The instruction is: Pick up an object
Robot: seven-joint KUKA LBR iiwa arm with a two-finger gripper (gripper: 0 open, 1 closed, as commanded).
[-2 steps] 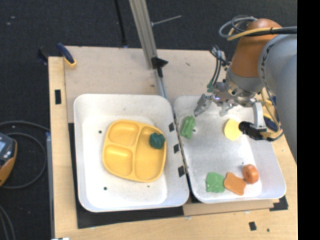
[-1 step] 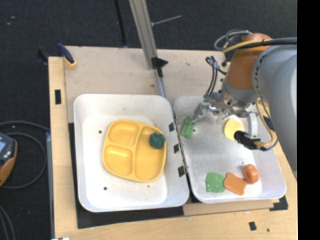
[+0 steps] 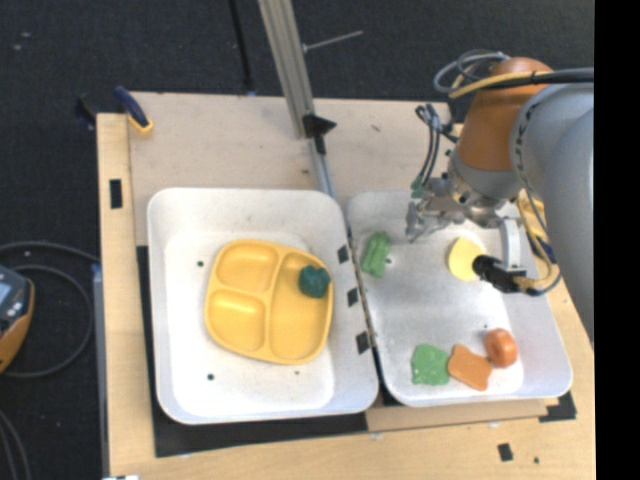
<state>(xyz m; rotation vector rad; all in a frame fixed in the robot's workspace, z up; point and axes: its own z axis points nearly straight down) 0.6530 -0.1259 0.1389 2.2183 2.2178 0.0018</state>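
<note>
Above the right bin (image 3: pixel 400 208), the arm's end effector (image 3: pixel 428 218), its grip state impossible to tell, hangs just right of a light green block (image 3: pixel 376 255) lying lower-left, long axis near-upright in view.

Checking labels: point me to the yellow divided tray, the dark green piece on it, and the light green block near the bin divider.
yellow divided tray (image 3: pixel 250 313): camera view, bare floor of its lower left compartment.
dark green piece (image 3: pixel 314 281): camera view, its middle.
light green block (image 3: pixel 376 254): camera view, centre of its top face.

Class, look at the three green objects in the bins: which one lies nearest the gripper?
The light green piece at the right bin's left edge, just left of the gripper. The others sit on the yellow tray and at the bin's bottom.
</note>
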